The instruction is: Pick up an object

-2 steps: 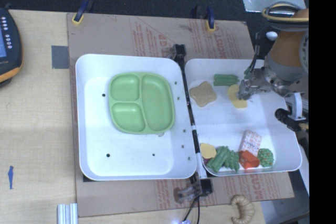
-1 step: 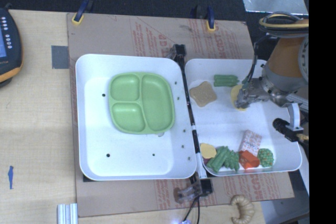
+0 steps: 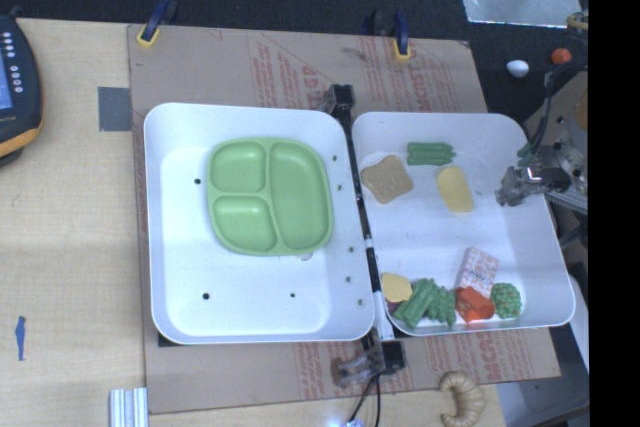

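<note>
Far off to the gripper's left, a pale green three-compartment plastic plate (image 3: 270,196) is lying in the left shallow white bin (image 3: 180,310), well apart from the action.

Closer in, the right shallow white bin (image 3: 520,250) is holding the candidates. A tan bread-slice toy (image 3: 386,180) is sitting well to the gripper's left; a dark green bean-pod toy (image 3: 430,153) is lying up and left of it; a pale yellow rounded block (image 3: 455,189) is resting nearest, just to its left. Below the gripper, along the near rim, a cluster is crowding together: a small yellow piece (image 3: 396,287), green vegetable pieces (image 3: 425,302), a red piece (image 3: 474,305), a pink-white packet (image 3: 478,268), and a green broccoli-like piece (image 3: 507,299).

The grey gripper (image 3: 522,179) is hovering at the bin's right rim, holding nothing; whether its fingers are apart, cannot tell.

Judging the step: approach, no pick begun. The next move is likely calling for travel leftward over the yellow block, then descent.
</note>
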Tool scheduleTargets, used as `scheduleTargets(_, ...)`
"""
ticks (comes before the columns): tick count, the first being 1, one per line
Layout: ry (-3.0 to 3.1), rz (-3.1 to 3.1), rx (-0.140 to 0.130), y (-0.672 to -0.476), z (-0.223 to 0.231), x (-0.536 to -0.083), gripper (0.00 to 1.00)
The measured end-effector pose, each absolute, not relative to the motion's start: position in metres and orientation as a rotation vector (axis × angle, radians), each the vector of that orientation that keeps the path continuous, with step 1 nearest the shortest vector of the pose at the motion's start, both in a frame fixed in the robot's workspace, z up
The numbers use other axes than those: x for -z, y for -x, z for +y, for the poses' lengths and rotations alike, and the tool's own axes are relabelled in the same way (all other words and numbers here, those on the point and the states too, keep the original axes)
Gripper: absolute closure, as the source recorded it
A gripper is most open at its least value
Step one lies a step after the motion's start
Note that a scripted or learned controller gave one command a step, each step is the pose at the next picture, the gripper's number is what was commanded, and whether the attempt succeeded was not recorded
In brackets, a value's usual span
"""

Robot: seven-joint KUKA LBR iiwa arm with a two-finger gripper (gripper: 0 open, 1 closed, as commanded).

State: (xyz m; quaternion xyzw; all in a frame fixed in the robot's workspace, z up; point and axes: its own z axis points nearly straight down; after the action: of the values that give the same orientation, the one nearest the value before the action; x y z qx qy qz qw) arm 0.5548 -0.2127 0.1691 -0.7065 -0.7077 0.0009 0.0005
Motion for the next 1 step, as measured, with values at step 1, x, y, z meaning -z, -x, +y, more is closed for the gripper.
scheduleTargets(1, 2.217, -2.223, -0.003, -0.556, -0.2123, -0.1666, 0.0)
